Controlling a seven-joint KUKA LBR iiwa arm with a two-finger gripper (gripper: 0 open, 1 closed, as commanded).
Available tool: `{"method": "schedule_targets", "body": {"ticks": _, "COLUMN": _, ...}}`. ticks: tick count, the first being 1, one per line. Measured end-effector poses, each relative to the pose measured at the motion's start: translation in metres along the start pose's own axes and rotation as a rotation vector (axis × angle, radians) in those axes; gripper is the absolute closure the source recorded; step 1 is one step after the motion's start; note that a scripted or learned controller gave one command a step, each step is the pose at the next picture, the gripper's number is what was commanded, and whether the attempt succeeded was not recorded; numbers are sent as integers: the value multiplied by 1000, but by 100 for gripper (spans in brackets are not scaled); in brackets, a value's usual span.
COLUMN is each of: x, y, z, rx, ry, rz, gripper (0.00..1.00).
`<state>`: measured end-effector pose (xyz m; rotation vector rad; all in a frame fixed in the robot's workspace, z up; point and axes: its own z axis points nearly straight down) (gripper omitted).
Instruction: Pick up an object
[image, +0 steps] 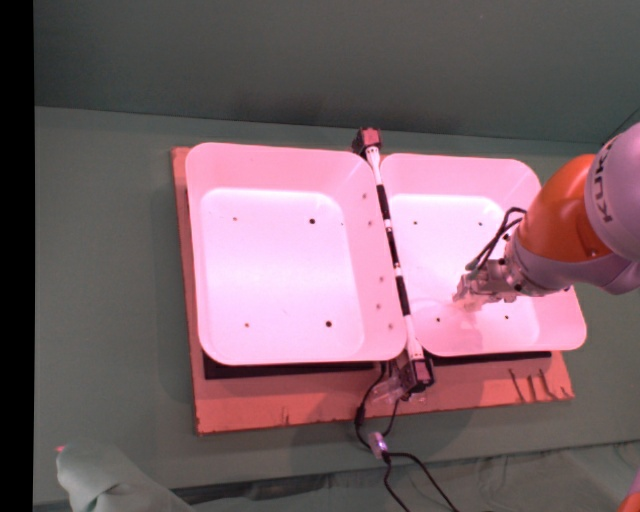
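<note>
Arm down in the right bin, nothing lifted yet.
The gripper (472, 293) hangs low near the right bin's (520, 180) front edge over a faint pale object (440, 305) I can't identify; whether it's clamped, I cannot tell. Behind: left bin (215, 165), orange board (300, 410), green bench (100, 250).

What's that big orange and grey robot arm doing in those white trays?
The robot arm reaches in from the right and has its end effector low inside the right bin, near the bin's front. It is meant to pick up an object, but the picture is too bright and blurry there to make out any object or tell if it has caught anything. The left bin sits beside it, with a striped bar running between the two.
</note>
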<state>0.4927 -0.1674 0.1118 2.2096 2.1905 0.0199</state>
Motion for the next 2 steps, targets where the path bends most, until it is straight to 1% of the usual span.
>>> {"method": "schedule_targets", "body": {"ticks": 1, "x": -1, "y": 0, "z": -64, "rx": 22, "ry": 8, "rz": -6, "gripper": 100}}
{"method": "schedule_targets", "body": {"ticks": 2, "x": -3, "y": 1, "z": -127, "rx": 21, "ry": 8, "rz": -5, "gripper": 100}}
